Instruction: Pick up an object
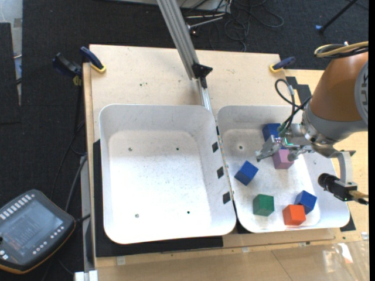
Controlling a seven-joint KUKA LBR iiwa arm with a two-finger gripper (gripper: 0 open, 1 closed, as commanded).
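Pincer: gripper (280, 149) low in the right bin (234, 134), over its middle; fingers spread to either side of the purple block (283, 158), whether they clamp it cannot be told.
Purple block: middle of right bin, beneath the gripper.
Blue blocks: one (270, 131) toward the far wall, one (246, 172) near the left wall, one (306, 201) by the near right corner.
Green block (263, 204): near edge.
Orange block (294, 214): near edge, touching the blue one.
Left bin (111, 127): white, speckled.
Writing: none legible.
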